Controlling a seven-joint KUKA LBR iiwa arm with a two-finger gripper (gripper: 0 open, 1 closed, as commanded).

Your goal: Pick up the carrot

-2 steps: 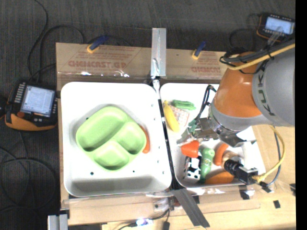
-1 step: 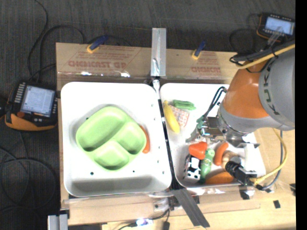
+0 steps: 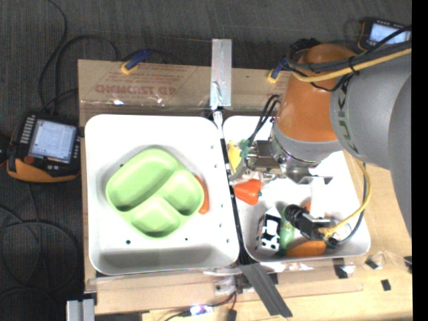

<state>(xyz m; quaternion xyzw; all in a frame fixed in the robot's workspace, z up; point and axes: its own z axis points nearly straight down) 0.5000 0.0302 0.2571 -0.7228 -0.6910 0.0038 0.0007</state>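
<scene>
camera view, from above and at a slant: a table point(image 3: 134, 79) carries 2 shallow white bins side by side. the left bin point(image 3: 100, 246) holds a green sectioned tray point(image 3: 150, 189) with 3 lobes; a thin orange sliver point(image 3: 203, 199) shows at the tray's right edge, touching the bin's right wall. the right bin point(image 3: 354, 243) holds several small things. an orange cone-shaped piece point(image 3: 247, 191) lies near the bin's left wall, about mid-depth. a yellow item point(image 3: 234, 156) sits just beyond it, toward the far left corner. along the near wall lie a black-and-white patterned block point(image 3: 269, 233), a green piece point(image 3: 286, 234) just beside it, and the carrot point(image 3: 307, 248), an orange oblong lying flat at the near edge, touching the green piece. the grey arm point(image 3: 374, 112) with its orange band point(image 3: 311, 102) reaches in from the right and covers the far half of the right bin. the pincer point(image 3: 257, 160) sits low over the yellow item and the orange cone; whether it is open or closed cannot be told. a handheld pendant point(image 3: 43, 146) rests on the floor to the left.
</scene>
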